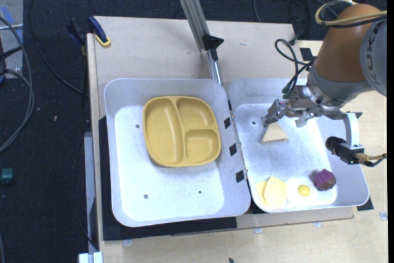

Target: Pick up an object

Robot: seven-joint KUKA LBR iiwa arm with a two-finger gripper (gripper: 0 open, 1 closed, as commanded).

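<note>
My gripper (285, 119) hangs over the upper part of the right bin (351, 194), its two fingers spread apart and open with nothing between them. A tan wedge-shaped piece (275, 134) lies on the bin floor just below and slightly left of the fingertips; I cannot tell whether the left finger touches its top corner. Along the bin's front edge lie a pale yellow lump (274, 191), a small yellow ball (303, 190) and a purple object (324, 180).
The left bin (123, 194) holds a yellow divided plate (182, 130). A metal pole (192, 3) slants down to the gap between the bins. Black clips (234, 148) line the shared rim. A cable with a black plug (345, 151) hangs from the wrist over the right bin.
</note>
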